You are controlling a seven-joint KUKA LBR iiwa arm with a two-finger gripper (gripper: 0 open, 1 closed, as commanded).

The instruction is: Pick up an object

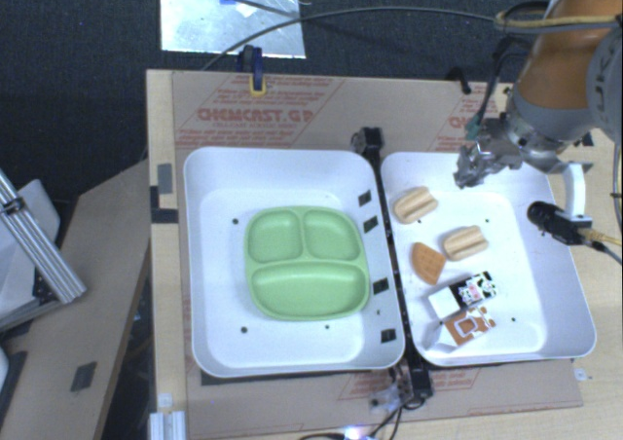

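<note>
Altogether, two bread rolls (pixel 416 203), one green tray (pixel 307 263).

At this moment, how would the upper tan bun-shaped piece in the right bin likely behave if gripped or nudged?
The upper tan bun-shaped piece looks small and probably light. Its rounded, elongated shape may roll or slide on the smooth white right bin. Lying apart from its neighbours, it should move freely.

Tabletop (pixel 292 102): brown sheet with red print, light wood edge. 2 shallow white bins sit on it side by side, touching at the middle. Left bin (pixel 209 195) and right bin (pixel 555 302) cover most of the sheet. A blue-and-yellow clamp (pixel 254 68) grips the tabletop's far edge.
</note>
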